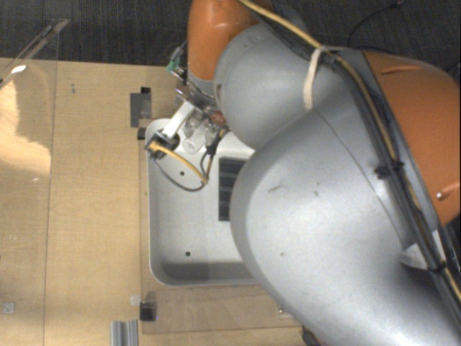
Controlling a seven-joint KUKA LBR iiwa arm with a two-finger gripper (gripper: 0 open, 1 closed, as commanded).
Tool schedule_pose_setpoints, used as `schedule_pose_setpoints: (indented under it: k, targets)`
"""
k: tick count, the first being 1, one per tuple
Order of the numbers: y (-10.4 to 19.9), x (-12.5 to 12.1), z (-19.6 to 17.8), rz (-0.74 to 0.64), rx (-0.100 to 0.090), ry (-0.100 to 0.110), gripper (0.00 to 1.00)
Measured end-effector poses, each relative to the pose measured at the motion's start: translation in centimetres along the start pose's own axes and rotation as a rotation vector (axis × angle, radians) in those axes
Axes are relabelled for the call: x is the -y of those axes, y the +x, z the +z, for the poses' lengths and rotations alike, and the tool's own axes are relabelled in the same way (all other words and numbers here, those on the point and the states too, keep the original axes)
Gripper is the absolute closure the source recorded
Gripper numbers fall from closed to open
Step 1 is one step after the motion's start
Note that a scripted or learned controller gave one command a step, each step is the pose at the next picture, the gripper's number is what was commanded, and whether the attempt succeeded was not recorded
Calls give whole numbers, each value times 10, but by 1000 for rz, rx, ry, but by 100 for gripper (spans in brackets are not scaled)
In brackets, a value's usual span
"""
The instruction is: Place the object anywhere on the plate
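My gripper (193,137) hangs over the far left corner of a white bin (167,222), low and close to the bin's rim. The grey arm (324,193) reaches in from the right and covers most of the bench, hiding the right part of this bin and whatever lies beyond it. Under the arm's edge, a dark ribbed patch (229,186) lies on the bin floor; I cannot tell what it is. A tiny dark speck (188,253) sits on the floor nearer the front.
The wooden bench (79,193) stretches to the left of the bin. Small black clamps (142,107) (147,310) stand at the bin's left corners. A metal bracket (124,331) sits at the front edge.
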State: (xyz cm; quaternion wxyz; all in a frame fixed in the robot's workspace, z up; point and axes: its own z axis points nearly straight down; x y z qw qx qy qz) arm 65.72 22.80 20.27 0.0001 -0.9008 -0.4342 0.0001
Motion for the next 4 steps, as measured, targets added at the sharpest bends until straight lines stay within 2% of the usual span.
schedule_pose_setpoints:
  k: [1,2,3,4]
  targets:
    - [-26,44,17,-376,0,0,100]
    - [-31,15,100,-820,0,-1,100]
    - [-22,11,113,-1458,0,-11,100]
    - [-4,-10,93,-1884,8,-11,100]
